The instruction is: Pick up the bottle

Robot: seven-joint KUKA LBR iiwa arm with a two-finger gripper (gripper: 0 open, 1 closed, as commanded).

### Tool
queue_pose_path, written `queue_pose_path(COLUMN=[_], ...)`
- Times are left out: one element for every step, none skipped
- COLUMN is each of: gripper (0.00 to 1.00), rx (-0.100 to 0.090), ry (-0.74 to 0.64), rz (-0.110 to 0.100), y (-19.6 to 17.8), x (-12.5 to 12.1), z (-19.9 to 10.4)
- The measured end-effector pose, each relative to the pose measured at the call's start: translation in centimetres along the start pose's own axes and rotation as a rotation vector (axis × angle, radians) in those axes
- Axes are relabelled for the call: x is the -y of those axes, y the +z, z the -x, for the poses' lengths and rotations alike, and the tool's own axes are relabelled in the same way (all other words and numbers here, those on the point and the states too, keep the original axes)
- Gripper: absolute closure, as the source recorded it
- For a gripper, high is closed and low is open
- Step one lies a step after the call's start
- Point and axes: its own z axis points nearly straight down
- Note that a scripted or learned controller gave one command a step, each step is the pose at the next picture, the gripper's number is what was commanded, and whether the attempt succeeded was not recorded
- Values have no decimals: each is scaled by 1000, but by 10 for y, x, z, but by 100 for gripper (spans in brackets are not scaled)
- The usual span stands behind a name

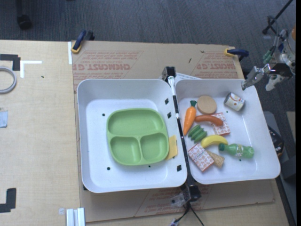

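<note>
Green bottle (236,149) lies beside banana (214,141); open, empty gripper (259,77) hovers well apart.

Two white bins side by side on cardboard (117,62): left bin (89,140) holding a green divided tray (138,136); right bin (263,164) holding a carrot (189,119), sausage (209,119), banana (214,141), round cracker (206,104), small can (234,102) and snack packets (201,157).

The end effector (261,77) hangs at the right edge, fingers spread.
</note>
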Motion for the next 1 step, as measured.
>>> queue_pose_path(gripper=[100], rx=[1], ry=[-3], rz=[0], y=[-9], x=[0], z=[0])
